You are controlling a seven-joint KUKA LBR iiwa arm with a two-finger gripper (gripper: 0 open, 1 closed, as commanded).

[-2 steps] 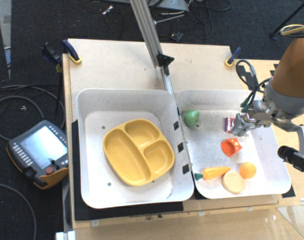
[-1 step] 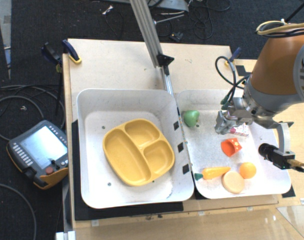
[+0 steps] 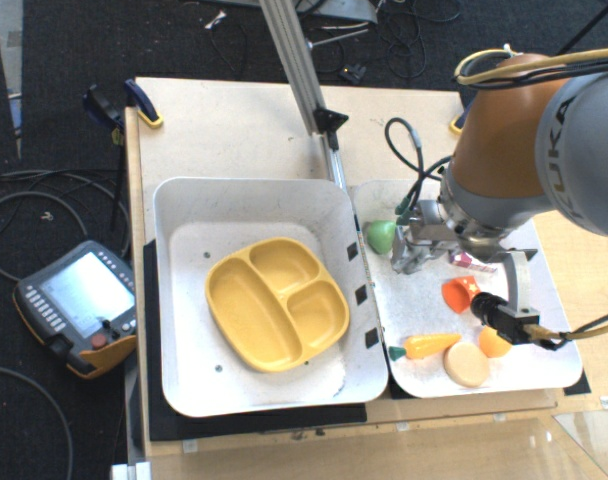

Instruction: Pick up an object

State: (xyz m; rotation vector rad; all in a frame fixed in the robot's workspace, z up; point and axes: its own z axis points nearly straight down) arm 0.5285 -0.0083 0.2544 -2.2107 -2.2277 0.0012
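My gripper [image 3: 412, 256] hangs low over the left part of the right bin [image 3: 544, 376], under the grey arm with its orange band [image 3: 509, 133]. A green round fruit [image 3: 381, 235] lies just to its left, close to the bin's wall. A pink item [image 3: 475, 261] peeks out to its right, partly under the wrist. Nearer the front lie an orange piece [image 3: 458, 293], a carrot-like piece [image 3: 431, 346], a beige round piece [image 3: 467, 365] and a small orange piece [image 3: 493, 342].
The left bin [image 3: 164, 268] holds a yellow divided plate [image 3: 277, 303]. A slanted metal pole [image 3: 299, 63] comes down to the bins' shared back edge. A black cable part [image 3: 506, 317] hangs over the right bin. A teach pendant [image 3: 79, 308] lies off the bench at left.
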